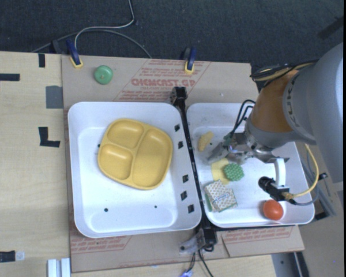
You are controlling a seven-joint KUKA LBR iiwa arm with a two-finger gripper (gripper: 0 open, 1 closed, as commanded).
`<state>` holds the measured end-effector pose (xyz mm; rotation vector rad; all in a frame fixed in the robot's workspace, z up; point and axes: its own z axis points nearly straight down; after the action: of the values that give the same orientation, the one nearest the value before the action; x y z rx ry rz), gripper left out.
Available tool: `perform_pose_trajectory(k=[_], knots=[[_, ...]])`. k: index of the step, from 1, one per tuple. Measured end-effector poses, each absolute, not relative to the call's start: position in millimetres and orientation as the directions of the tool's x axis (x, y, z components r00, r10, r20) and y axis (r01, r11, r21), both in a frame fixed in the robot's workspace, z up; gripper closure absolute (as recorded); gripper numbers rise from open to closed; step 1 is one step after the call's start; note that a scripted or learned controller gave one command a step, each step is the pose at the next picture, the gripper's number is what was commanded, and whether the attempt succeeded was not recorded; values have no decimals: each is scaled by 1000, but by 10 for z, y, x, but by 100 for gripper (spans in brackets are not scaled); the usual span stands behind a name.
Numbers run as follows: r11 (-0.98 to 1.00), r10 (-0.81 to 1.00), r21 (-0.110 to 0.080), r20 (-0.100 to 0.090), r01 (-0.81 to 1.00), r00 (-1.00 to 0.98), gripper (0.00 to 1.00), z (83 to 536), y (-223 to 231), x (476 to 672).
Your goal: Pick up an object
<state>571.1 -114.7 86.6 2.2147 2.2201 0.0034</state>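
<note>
My gripper [228,149] hangs low over the middle of the right bin [300,215], on the grey arm with the orange band that reaches in from the right. Just below it lie a yellow block [218,169] and a green knobbly ball [234,172], side by side and touching. A pale yellow piece [205,140] lies to the gripper's left, near the divider. Nearer the front sit a tan checkered packet [221,196] and a red-orange ball [272,210]. Nothing is seen held in the gripper.
The left bin [81,212] holds a yellow divided plate [135,153]. A green ball [103,74] rests on the cardboard behind the left bin. Two clamps [189,60] grip the cardboard's far edge.
</note>
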Motion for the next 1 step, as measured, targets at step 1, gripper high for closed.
perform_pose_trajectory(k=[1], knots=[[0, 1000, 6, -3, 1000, 0, 0, 865, -1039, 5477]])
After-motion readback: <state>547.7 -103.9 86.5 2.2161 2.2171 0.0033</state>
